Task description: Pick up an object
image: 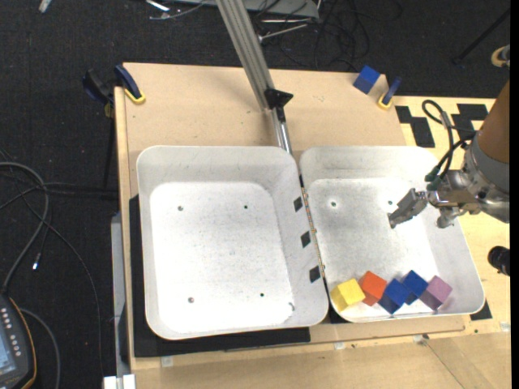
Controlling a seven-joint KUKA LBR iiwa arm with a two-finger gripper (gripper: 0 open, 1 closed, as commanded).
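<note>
Coloured small blocks sit in a cluster at the near edge of the right shallow white plastic bin [454,241]: a yellow cube [349,292], an orange cube [374,285], two dark blue cubes [403,290] pressed together, and a pale purple cube [437,292]. Their row runs left to right along the bin's near wall, each block touching or just beside the next, and none has a clear long axis. Grey metal fingers of the two-finger gripper [403,210] hang over the middle of the same bin, well apart from the blocks, pointing left; nothing lies between them, though whether they stand apart or together is too blurred to tell. The left white bin [154,241] lies beside it. Another blue block [367,79] rests on the wooden bench [195,104], beyond the bins.
</note>
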